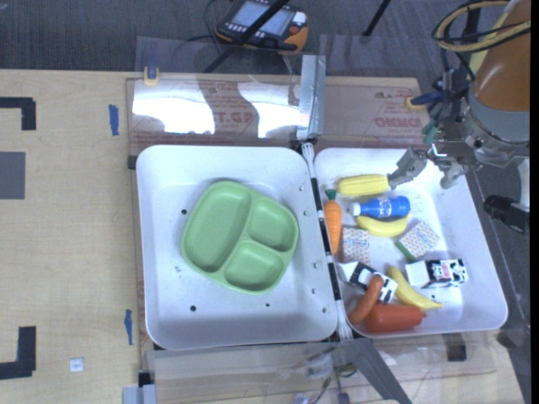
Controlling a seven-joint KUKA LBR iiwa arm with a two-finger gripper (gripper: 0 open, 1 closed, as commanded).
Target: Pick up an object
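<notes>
My gripper [428,173] hangs over the back right of the right bin [484,251], open, with nothing between its fingers. One fingertip [401,173] is just right of a yellow corn cob [362,185]. In front of the cob lie a blue bottle [383,207] and a yellow banana [379,225]. An orange carrot [333,225] lies along the bin's left wall. Nearer the front are two patterned pouches [418,239], a cow-print carton [447,271], a second banana [413,289] and a red sausage [392,316].
The left bin [160,251] holds a green divided plate [240,236]. A metal divider [310,99] stands behind the seam between the bins. Cables and the orange arm band [505,74] crowd the back right. A handheld device [257,19] lies beyond the bench.
</notes>
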